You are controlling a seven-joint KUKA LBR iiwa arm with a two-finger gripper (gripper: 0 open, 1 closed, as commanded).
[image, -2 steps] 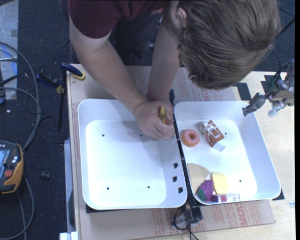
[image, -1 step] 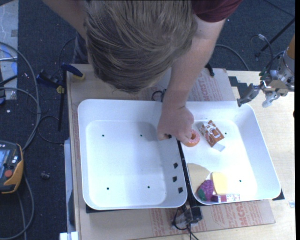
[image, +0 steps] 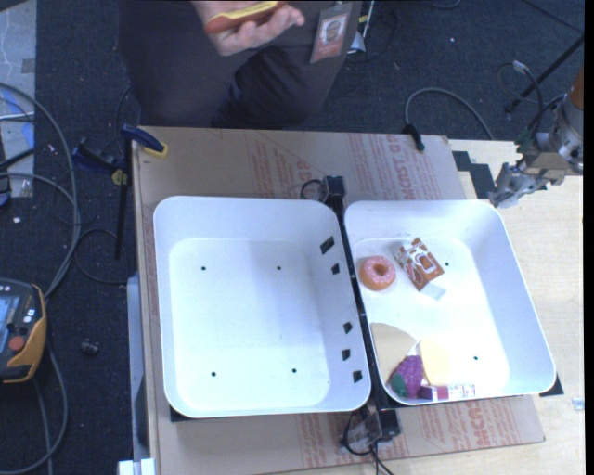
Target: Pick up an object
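In the right bin (image: 501, 250) lie a pink-frosted donut (image: 377, 273), a small orange and white carton (image: 419, 264), a purple bunch of grapes (image: 407, 375), a pale yellow flat piece (image: 444, 358) and a tan slice (image: 393, 335). My gripper (image: 509, 190) hangs at the far right, above the bench just outside the right bin's upper right corner, apart from all the objects. It is small and blurred in the camera view.
The left bin (image: 251, 306) stands beside the right one, with black clips along the divider (image: 345, 278). A person stands at the top edge holding a yellow thing (image: 246, 14). Cables lie on the dark floor to the left and behind the bench.
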